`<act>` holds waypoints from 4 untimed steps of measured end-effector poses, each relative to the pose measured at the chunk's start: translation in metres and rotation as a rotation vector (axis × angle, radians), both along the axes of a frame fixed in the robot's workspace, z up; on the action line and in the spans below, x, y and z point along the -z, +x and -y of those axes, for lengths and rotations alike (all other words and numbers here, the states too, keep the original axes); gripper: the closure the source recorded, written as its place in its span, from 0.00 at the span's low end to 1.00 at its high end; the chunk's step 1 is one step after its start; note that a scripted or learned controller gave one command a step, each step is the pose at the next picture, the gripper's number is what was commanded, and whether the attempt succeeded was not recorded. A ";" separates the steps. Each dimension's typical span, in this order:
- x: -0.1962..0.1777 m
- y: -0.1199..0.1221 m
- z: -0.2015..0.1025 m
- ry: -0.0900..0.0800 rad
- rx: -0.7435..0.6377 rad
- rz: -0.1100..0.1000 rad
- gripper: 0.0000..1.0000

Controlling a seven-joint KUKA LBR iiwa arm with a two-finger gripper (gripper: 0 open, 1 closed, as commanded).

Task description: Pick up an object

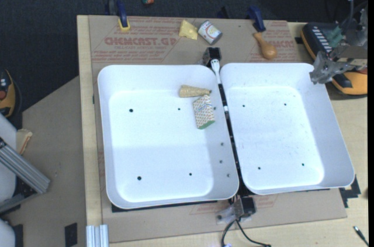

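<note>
In the left bin point(117, 141), a tan cone-like piece point(193, 91) and a patterned green-and-white packet point(203, 111) are lying touching each other toward two o'clock of that bin. The right bin point(327, 141) is sitting just beside it on the tabletop point(152, 41). The tool point(325, 69) is hovering at the right bin's two o'clock corner, gripping nothing; I cannot tell how it is set.

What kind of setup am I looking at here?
Likely a robotics lab bin-picking bench: two white bins side by side on a clamped board, small test objects in the left one, dark carpet around.
</note>
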State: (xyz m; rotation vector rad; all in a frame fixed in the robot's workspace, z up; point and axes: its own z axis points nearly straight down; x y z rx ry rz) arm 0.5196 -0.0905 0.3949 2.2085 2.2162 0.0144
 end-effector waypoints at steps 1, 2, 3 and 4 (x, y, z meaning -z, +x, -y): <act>0.119 -0.011 -0.012 0.005 0.003 -0.028 1.00; -0.041 0.025 -0.030 0.000 -0.001 0.007 1.00; 0.072 -0.036 -0.006 0.004 0.008 -0.029 1.00; 0.033 -0.038 0.057 -0.002 0.009 -0.009 1.00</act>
